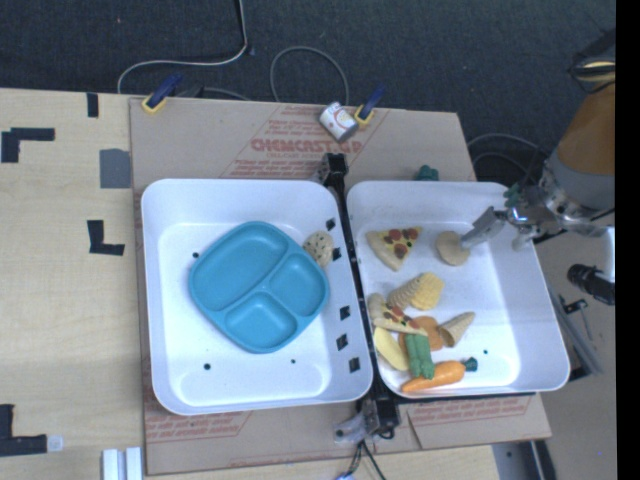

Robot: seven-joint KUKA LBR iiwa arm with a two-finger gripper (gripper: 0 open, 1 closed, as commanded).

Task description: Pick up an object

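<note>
The right bin (520, 298) holds several toy foods: a pizza slice (393, 245), a round tan piece (452, 251), a corn cob (417, 291), and near the front a heap with a banana (387, 348), a green piece (417, 356), a carrot (440, 376) and a tan cone (456, 326). My gripper (487, 227) reaches in over the right bin's far right part. It hangs just right of and above the round tan piece, and nothing visibly hangs from it. The grey arm with its orange band (590, 143) enters from the right edge.
The left bin (170, 268) holds a blue divided plate (262, 285) and a small speckled cookie (319, 247) by the divider. Cables and clamps lie behind the bins on the cardboard (290, 138). The right bin's floor is bare to the right of the food.
</note>
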